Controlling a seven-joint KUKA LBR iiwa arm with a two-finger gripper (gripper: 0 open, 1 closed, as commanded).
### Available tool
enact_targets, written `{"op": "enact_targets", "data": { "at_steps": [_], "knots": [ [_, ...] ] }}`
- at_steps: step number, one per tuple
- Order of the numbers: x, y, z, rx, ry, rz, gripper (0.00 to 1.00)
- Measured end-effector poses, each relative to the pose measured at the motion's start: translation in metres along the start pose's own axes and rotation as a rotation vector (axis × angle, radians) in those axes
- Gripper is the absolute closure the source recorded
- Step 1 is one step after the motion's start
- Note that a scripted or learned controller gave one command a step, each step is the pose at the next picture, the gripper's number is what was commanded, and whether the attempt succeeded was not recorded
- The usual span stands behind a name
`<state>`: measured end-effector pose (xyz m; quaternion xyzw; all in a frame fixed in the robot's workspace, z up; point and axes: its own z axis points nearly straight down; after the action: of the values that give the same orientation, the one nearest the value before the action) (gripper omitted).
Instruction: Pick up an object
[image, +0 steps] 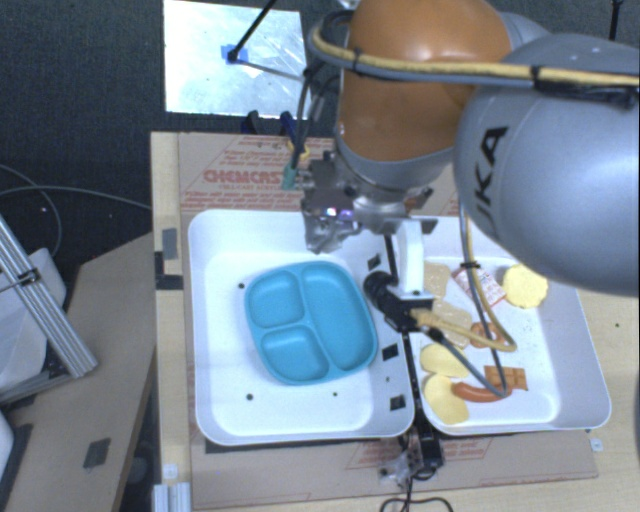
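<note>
A light blue divided plate (308, 322) with three compartments lies in the middle of the left bin (225, 300). My gripper (322, 238) hangs over the back of that bin, just beyond the plate's far edge, under the bulky grey and orange wrist. The wrist hides most of the gripper. I see nothing held. The right bin (570, 390) holds several small food toys: a yellow disc (525, 287), a beige cracker (437, 278), two yellow ovals (445, 360), and an orange-red sausage (478, 393).
The arm covers the back of the right bin. A brown cardboard sheet (235, 175) lies under both bins. An aluminium frame (40, 310) stands at the left, off the bench. The ridge between the bins runs just right of the plate.
</note>
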<state>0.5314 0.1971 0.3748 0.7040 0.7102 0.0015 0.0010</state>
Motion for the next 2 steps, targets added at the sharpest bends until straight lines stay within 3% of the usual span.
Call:
{"op": "enact_targets", "data": {
  "at_steps": [1, 2],
  "knots": [
    [0.001, 0.062, 0.164, 0.014, -0.006, 0.01, 1.0],
    [-0.023, 0.09, -0.111, -0.017, 0.004, 0.004, 1.0]
  ]
}}
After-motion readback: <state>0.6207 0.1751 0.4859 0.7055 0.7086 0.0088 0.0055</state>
